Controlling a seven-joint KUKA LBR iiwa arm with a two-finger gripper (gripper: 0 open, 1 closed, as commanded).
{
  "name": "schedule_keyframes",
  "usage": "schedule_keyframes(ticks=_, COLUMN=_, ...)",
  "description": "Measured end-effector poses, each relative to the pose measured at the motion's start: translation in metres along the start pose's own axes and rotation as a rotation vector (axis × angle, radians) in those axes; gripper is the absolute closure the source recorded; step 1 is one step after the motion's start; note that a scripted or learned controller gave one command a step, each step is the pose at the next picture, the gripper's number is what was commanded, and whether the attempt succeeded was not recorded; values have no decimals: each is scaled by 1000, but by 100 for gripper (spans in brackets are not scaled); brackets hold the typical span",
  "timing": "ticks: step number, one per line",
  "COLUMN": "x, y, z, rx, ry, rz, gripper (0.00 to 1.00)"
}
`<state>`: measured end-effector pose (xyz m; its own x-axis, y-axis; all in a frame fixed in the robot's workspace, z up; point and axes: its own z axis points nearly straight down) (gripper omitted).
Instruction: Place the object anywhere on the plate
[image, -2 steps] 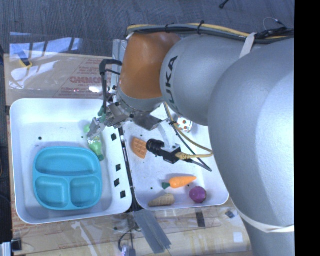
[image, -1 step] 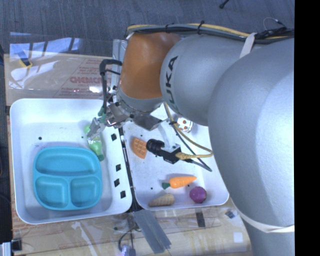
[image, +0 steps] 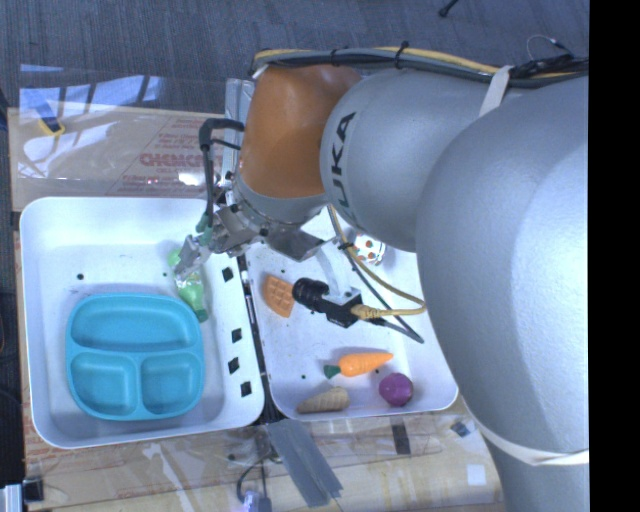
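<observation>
Pincer (image: 196, 252) over the left bin, at the plate's far right corner.
A green object (image: 190, 285) hangs between the fingers of the pincer, just above the blue plate (image: 133, 352), near the bins' divider.

The arm (image: 400, 140) bears dark letters "UKA" on its grey shell near the frame's centre top, part of a brand name. Red mirrored print on the clear sheet (image: 150, 150) at upper left is unreadable.
</observation>
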<state>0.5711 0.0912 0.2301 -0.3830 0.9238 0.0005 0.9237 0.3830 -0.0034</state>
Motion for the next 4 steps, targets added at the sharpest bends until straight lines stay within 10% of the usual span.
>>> schedule_keyframes(ticks=4, x=0, y=0, z=0, rx=0, ry=0, rz=0, gripper=0)
